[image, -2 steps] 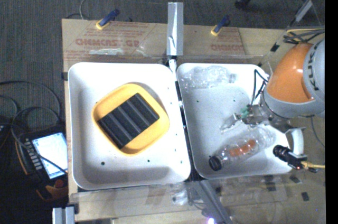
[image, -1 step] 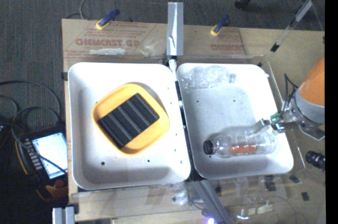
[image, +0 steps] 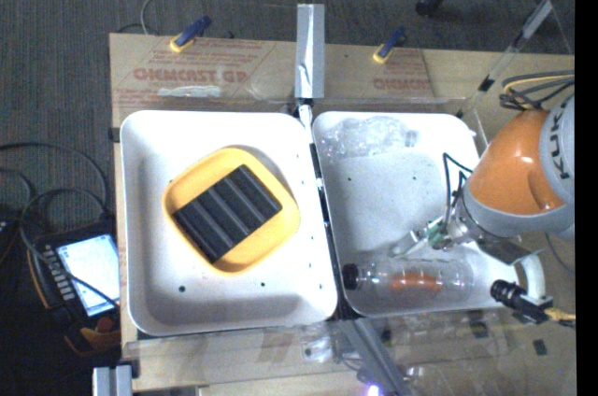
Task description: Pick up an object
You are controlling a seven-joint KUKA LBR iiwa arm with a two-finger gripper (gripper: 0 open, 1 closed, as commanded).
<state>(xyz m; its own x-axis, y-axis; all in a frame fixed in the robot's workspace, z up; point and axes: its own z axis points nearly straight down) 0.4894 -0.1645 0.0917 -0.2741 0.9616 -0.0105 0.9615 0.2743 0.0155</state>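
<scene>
Right bin (image: 374,198): clear plastic bottle (image: 411,277) lying on its side along front wall, dark cap to the left, orange bit inside. Crumpled clear plastic (image: 374,134) at back of same bin. Left bin (image: 140,226): yellow-rimmed item w/ black ribbed top (image: 234,207). Gripper (image: 437,233) low, just above bottle; can't tell its state, nothing visibly held. Bottle prob light, thin-walled, slick, may roll or dent; best grab across mid-body, not cap end.

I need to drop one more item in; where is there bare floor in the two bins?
Right bin: bare middle, between the crumpled clear plastic and the clear bottle. Crowded by the gripper. Left bin: only margins around the yellow tray.
</scene>
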